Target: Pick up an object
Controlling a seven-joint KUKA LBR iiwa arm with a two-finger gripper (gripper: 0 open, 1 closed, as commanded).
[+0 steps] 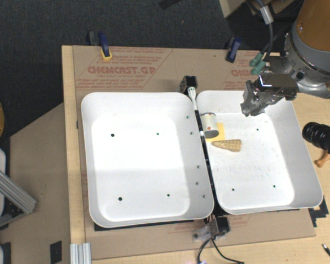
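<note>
well, the pincer [252, 106] hangs over the far part of the right bin [264, 169], its dark tip angled down toward the view's left. it blurs into one grey mass, so whether it is released or clenched cannot be told. the arm [313, 54] above it is cut off by the view's top and right edges. three small things lie in that bin, all left of the pincer, nearer the camera and apart from it. a ridged tan cone [227, 145] lies on its side, with a flat yellow piece [219, 131] just beyond it. a short pale cylinder [209, 124] by the bin's left wall overlaps the yellow piece and hides part of it. the cylinder's material is too small to make out. farther left of the pincer sits the left bin [99, 147], beside the right one along a dark seam. both rest on a printed brown sheet [126, 70] on the tabletop [49, 164]; the bins cover part of its lettering.
</note>
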